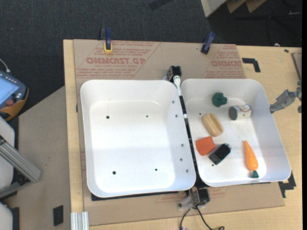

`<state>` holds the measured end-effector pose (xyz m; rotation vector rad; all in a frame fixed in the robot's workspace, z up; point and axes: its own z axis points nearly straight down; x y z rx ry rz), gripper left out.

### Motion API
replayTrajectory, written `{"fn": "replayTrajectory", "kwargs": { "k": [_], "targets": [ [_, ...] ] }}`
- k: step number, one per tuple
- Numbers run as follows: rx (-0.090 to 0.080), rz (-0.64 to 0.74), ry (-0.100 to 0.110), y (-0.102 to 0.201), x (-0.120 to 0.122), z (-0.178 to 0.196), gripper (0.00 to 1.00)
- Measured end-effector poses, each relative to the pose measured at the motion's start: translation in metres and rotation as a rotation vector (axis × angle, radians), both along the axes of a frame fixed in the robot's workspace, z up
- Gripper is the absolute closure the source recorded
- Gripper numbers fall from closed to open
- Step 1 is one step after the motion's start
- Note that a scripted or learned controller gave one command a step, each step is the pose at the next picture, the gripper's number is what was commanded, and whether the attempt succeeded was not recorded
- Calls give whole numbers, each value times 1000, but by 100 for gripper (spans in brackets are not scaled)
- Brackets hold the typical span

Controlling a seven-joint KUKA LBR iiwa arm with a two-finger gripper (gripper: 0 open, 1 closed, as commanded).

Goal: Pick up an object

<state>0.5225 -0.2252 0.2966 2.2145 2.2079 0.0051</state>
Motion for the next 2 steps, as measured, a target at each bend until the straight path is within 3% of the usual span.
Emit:
{"fn": "replayTrajectory", "kwargs": {
  "k": [1,2],
  "targets": [
    [-1,6,-8,1,19,148,0],
    [3,4,6,1,19,149,100]
  ]
}}
